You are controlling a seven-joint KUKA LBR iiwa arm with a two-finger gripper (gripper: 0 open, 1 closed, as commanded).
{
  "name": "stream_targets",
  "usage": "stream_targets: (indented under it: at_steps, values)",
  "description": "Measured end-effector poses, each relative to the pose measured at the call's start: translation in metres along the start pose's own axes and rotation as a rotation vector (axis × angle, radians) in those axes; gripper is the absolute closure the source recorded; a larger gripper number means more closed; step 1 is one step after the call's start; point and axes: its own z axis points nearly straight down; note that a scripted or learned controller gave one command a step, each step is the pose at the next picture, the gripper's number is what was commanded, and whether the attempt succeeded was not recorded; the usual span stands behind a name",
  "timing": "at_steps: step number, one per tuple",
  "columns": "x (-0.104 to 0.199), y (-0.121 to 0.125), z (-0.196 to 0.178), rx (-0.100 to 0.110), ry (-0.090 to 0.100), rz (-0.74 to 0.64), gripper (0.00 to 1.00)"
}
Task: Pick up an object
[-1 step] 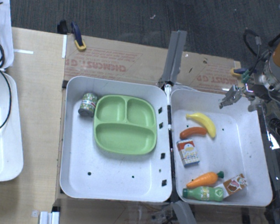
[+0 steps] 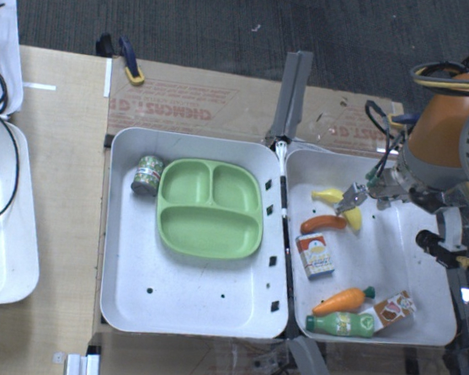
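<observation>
White right bin [image 2: 427,274]: banana [image 2: 335,200], perhaps sausage [image 2: 323,223].

Two bins [image 2: 118,236], one plate [image 2: 211,207], one can [image 2: 147,174], six toy foods [image 2: 341,301].

Right bin's [image 2: 433,330] middle lies open; banana [image 2: 335,200], sausage [image 2: 323,223], carton [image 2: 315,256] crowd its left.

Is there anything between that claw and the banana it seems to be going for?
Nothing visible stands between them. The gripper is right at the banana in the right bin; the sausage lies just below, off to one side.
</observation>
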Motion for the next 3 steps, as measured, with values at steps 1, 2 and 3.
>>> stream_targets:
  at_steps: [1,2,3]
  values:
    - [-0.013,0.009,0.018,-0.001,-0.001,-0.089,0.0]
    - [-0.015,0.026,0.016,-0.004,-0.002,-0.294,0.0]
    - [-0.016,0.027,0.005,-0.006,-0.004,-0.291,1.0]
